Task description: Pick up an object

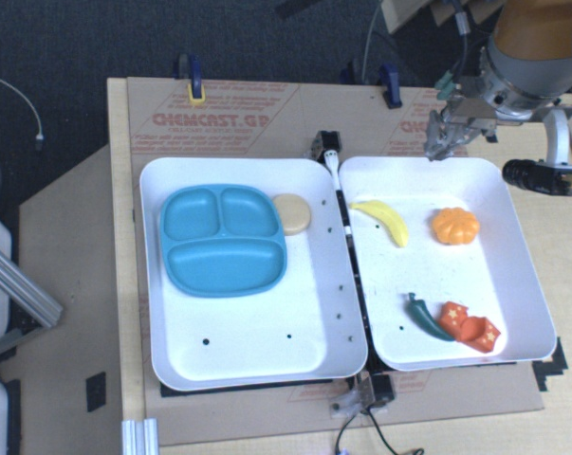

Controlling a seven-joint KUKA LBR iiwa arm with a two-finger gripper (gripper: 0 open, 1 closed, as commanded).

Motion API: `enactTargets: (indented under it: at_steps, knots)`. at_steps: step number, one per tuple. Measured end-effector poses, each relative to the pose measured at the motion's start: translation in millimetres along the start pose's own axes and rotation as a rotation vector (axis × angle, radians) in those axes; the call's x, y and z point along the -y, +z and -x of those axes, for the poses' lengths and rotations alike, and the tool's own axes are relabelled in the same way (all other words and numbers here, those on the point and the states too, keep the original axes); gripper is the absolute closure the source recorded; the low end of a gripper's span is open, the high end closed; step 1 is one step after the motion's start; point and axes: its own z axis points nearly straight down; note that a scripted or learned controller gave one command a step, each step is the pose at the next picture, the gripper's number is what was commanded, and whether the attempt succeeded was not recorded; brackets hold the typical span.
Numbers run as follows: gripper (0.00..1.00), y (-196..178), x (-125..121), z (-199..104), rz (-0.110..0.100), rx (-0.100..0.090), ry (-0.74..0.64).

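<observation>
Left bin (pixel 238 349): white, shallow, seated on a brown board (pixel 124 254) with red print. Blue clamp (pixel 195 72) at the board's far edge, above this bin.

In the left bin, far half: blue tray (pixel 224 240), three compartments, lying flat. Just right of the tray and touching its upper right corner: tan disc (pixel 292 213), flat on the bin floor, close to the bin's right wall.

Between the bins: black fitting (pixel 326 144) at the far end of the seam. Second blue clamp (pixel 391 83) on the board's far edge, right of the seam.

Right bin (pixel 523 282): white, shallow, side by side with the left bin.

In the right bin, far left: banana (pixel 385 221), yellow, lying at a slant. Right of it and well apart: pumpkin (pixel 454 226), orange, ribbed. Near the front wall: green pepper (pixel 424 316), curved, touching a red piece (pixel 470 328) on its right.

Above the far rim of the right bin: gripper (pixel 447 142), pointing down, clear of every item, with nothing seen in it. Opening width: cannot be told at this sharpness. Grey wrist and orange band (pixel 542 17) above it, at the upper right.
</observation>
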Motion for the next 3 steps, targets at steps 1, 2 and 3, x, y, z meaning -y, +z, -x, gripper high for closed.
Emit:
enactTargets:
  at_steps: [1,2,3]
  knots:
    - [1.0,4,4,-56,0.0,0.0,0.0]
    - [1.0,12,17,-101,-0.002,0.001,0.001]
    - [1.0,33,33,-150,-0.004,0.0,0.001]
